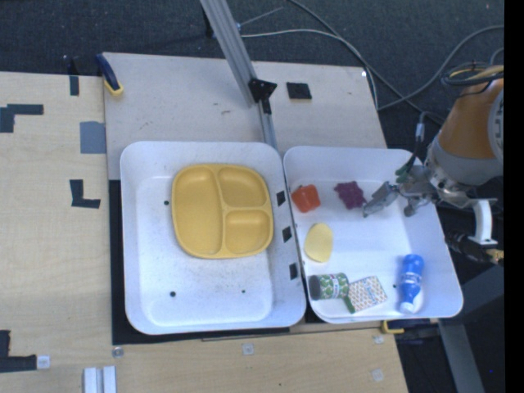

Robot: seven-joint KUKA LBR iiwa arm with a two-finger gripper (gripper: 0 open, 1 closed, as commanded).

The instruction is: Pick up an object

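In the right bin [426, 244] lie a red block [305, 198], a purple lump [350, 193], a pale yellow piece [319, 241], a green can [329, 286], a patterned packet [367, 293] and a blue bottle [411, 282]. My gripper [391, 206] hangs over the bin's upper right part, just right of the purple lump. Its two fingers are spread open and nothing sits between them. The left fingertip [373, 205] is close to the purple lump but apart from it.
The left bin [147, 244] holds a yellow divided plate [222, 210]. A metal pole [233, 39] slants down to the gap between the bins. Cables run across the dark floor behind the bench.
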